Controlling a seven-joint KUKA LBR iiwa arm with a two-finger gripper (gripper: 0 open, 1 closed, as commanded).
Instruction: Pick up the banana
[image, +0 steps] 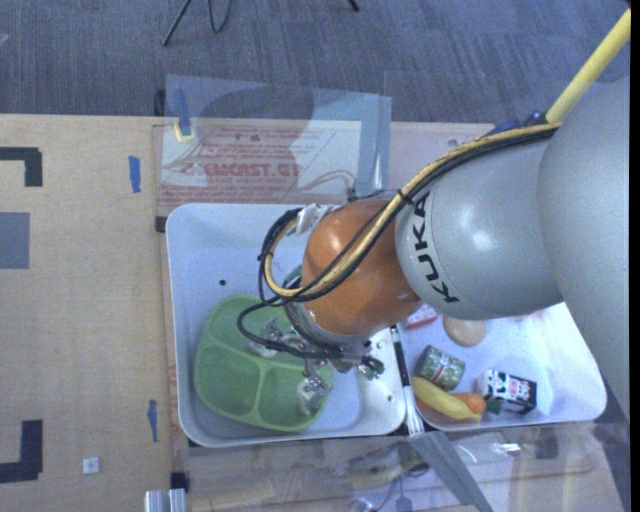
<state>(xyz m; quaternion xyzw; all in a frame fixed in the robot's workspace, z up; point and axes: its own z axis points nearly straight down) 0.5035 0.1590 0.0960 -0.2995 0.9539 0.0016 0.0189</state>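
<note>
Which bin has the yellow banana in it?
The right-hand bin. The banana lies along its near edge beside a green can. The left bin holds a green divided plate instead.

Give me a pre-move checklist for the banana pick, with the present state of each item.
1. Banana in view: ok. It lies in the right bin, near its front edge.
2. Gripper over the banana: not ok. It hangs over the green tray in the left bin.
3. Banana between the fingers: not ok. It lies apart from the gripper, across the wall between the bins.
4. Finger opening: cannot tell. The wrist and cables hide it.
5. Room around the banana: not ok. A green can sits right behind it and a small carton lies at its right end.
</note>
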